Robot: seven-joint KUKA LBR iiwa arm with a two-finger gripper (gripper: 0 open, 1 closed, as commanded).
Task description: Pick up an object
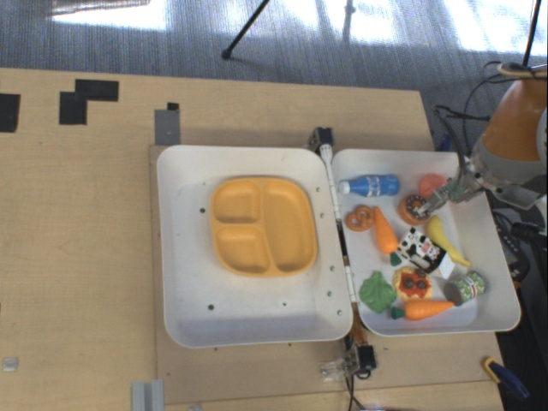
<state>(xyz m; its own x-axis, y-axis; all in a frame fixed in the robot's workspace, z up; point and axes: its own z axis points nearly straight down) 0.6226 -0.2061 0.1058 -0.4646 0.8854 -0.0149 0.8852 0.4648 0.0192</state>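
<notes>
A robotics lab: plywood bench with black markers, tripod legs on grey carpet, loose cables

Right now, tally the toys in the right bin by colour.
Orange carrots: 2
Blue plastic bottle: 1
Yellow banana: 1
Green leafy vegetable: 1
Brown ring-shaped pieces: 2
Red-pink round piece: 1
Black-and-white carton: 1
Other printed pieces: 2
Total: 11
</notes>
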